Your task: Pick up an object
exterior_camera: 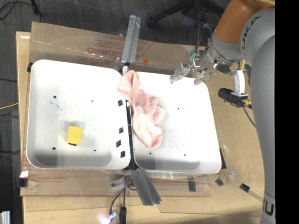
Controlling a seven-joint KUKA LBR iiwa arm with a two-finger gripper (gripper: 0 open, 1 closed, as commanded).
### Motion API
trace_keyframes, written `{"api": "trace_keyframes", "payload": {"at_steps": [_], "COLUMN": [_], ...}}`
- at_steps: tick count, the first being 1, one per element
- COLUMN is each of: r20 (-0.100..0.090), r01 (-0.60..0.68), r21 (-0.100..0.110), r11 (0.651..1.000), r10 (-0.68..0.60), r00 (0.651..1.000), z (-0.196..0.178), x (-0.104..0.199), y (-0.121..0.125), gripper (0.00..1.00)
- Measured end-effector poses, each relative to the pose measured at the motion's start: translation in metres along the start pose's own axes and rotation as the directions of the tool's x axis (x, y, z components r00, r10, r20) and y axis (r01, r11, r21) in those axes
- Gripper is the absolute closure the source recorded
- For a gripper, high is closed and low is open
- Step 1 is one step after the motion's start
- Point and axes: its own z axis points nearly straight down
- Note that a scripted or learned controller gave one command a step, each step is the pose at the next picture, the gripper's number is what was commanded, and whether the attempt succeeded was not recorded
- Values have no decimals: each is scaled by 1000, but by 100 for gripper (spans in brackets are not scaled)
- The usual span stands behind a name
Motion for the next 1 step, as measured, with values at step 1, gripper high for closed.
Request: {"api": "trace_keyframes", "payload": {"at_steps": [1], "r20": [-1], "r01": [228], "r21": [0], "r11": [974], "r10": [-228], "r00": [974], "z": [97], "x": [56], "y": [5], "gripper": [0]}}
